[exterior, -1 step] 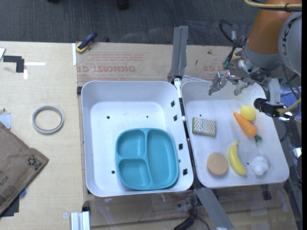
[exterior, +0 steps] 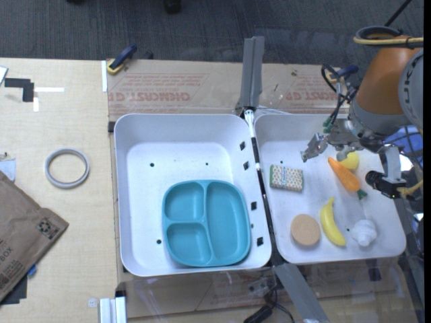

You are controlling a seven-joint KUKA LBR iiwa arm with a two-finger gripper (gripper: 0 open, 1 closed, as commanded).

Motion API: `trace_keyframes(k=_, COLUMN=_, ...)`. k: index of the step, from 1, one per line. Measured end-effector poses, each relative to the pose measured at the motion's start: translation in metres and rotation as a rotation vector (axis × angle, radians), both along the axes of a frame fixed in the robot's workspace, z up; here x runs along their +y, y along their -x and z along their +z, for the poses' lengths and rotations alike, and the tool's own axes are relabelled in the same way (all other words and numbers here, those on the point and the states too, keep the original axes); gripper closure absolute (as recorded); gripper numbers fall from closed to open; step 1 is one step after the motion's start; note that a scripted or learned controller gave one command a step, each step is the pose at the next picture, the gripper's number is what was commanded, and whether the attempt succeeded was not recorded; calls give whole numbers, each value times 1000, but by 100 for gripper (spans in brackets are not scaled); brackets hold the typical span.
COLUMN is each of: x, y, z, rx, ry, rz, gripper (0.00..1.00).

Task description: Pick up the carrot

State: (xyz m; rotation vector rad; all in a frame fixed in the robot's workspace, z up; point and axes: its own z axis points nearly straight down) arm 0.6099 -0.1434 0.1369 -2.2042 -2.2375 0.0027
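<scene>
The carrot (exterior: pixel 345 174) is orange with a small green end. It lies at a slant in the right bin (exterior: pixel 283 241), near that bin's right side. My gripper (exterior: pixel 322 147) hangs over the right bin, just up and left of the carrot's upper tip. The grey arm with its orange band comes in from the upper right. Nothing shows in the gripper's grasp.
A small yellow item (exterior: pixel 351 159) touches the carrot's upper right. A banana (exterior: pixel 331 222), a tan disc (exterior: pixel 305 229), a white lump (exterior: pixel 363 232) and a green patterned block (exterior: pixel 286 177) share the right bin. A teal divided plate (exterior: pixel 205 222) lies in the left bin (exterior: pixel 135 180).
</scene>
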Motion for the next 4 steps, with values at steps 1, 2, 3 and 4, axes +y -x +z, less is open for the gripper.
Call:
trace_keyframes(k=1, x=-66, y=39, z=-46, rx=0, ry=-4, rz=-44, gripper=0)
trace_keyframes(k=2, x=-52, y=74, z=-45, rx=-1, ry=-1, rz=-46, gripper=0)
trace_keyframes(k=3, x=-66, y=117, z=-45, rx=1, ry=-11, rz=-202, gripper=0)
trace_keyframes(k=4, x=-59, y=131, z=-45, rx=0, ry=-6, rz=-444, gripper=0)
